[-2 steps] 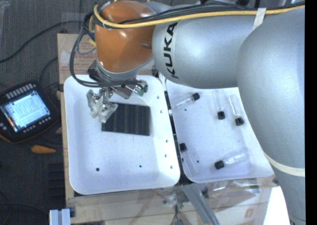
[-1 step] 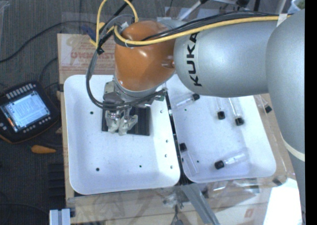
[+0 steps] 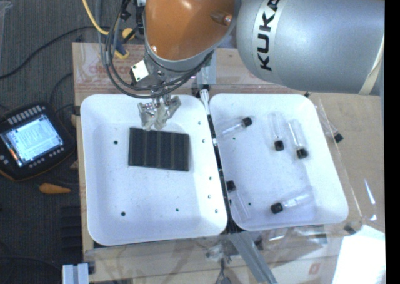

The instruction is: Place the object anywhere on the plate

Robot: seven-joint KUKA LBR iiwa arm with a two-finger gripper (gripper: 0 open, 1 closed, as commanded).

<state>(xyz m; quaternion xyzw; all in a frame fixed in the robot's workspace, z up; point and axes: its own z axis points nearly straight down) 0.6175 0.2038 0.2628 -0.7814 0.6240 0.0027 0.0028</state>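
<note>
White bins [image 3: 100, 214] on a wooden bench [image 3: 87, 64] — grey carpet [image 3: 37, 20] beyond.

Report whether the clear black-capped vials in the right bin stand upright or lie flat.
Lying flat: each clear black-capped vial rests on its side on the right white bin floor.

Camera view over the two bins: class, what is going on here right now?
A grey KUKA arm reaches in over the left bin, its gripper hanging just above the far edge of a dark ridged plate lying flat in that bin. Nothing can be made out between its fingers. The right bin holds several clear vials with black caps, scattered and lying on their sides. No vial is on the plate yet.
</note>
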